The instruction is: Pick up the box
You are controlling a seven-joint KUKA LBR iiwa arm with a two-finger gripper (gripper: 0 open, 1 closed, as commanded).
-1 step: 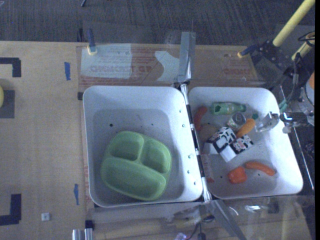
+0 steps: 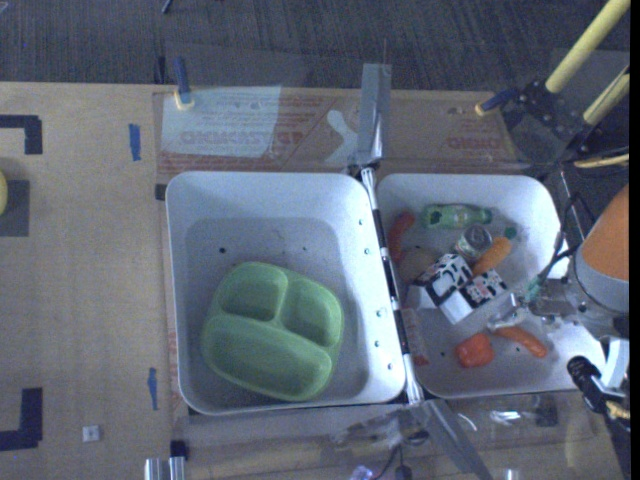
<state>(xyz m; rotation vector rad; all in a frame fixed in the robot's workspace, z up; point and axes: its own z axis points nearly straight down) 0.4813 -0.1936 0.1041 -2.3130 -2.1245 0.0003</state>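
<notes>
I am positioning my fingers [image 2: 508, 318] low in the right bin [image 2: 545, 200], near its right wall; their opening cannot be determined, and nothing is visibly held. The box [image 2: 452, 286], patterned black and white, is lying just left of them among small items. Approach step: next move probably requires shifting left and closing squarely across it.

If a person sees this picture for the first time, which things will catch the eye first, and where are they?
The green tray comes first: it lies alone in the left bin, large and bright against the white. Next is the crowded right bin, where small toys lie in a heap around a black-and-white box near the middle, with orange pieces beside it. The arm, with its orange band, reaches in at the right edge.
</notes>
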